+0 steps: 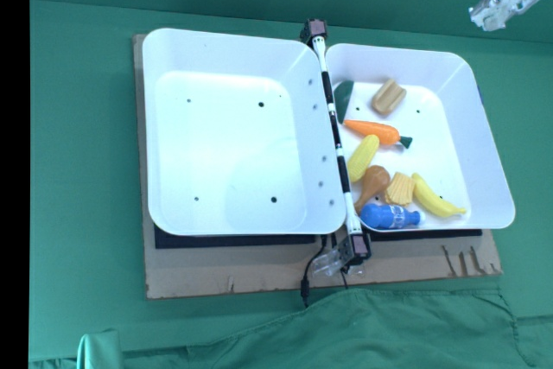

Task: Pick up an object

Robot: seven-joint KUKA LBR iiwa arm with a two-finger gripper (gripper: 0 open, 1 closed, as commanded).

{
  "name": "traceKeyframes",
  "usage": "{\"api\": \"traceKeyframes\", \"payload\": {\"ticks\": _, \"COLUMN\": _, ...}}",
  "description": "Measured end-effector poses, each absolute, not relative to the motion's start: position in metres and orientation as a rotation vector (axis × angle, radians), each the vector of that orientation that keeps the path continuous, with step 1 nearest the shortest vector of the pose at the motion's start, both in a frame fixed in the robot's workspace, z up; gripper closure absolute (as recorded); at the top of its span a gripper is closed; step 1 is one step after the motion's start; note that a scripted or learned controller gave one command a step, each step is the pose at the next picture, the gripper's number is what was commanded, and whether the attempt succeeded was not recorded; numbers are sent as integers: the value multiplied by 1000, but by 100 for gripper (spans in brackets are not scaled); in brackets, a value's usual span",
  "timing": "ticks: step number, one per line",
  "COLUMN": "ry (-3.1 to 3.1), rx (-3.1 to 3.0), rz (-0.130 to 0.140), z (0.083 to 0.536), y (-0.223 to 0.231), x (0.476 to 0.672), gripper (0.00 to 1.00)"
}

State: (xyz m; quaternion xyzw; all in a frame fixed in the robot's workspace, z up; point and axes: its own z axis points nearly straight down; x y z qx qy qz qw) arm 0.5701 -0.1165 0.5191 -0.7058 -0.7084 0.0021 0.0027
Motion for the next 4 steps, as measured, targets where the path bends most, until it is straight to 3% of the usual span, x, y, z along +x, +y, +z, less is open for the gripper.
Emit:
{"api": "traceKeyframes", "payload": {"ticks": 1, "ry": -2231, "rx": -2223, "rz": -10, "z": 588, "y": -47, "x": 539, "gripper": 100}}
{"api": "traceKeyframes", "payload": {"ticks": 2, "ry": -2214, "rx": -2217, "rz": 13, "z": 509, "y": -14, "x": 498, "gripper": 100}}
{"api": "traceKeyframes", "payload": {"ticks": 3, "ry": -2236, "rx": -2216, "rz": -19, "z": 636, "y": 93, "x": 467, "gripper": 100}}
{"api": "traceKeyframes", "payload": {"ticks": 4, "ry": -2206, "rx": -2222, "rz": 26, "z": 474, "y": 76, "x": 468, "gripper": 100}}
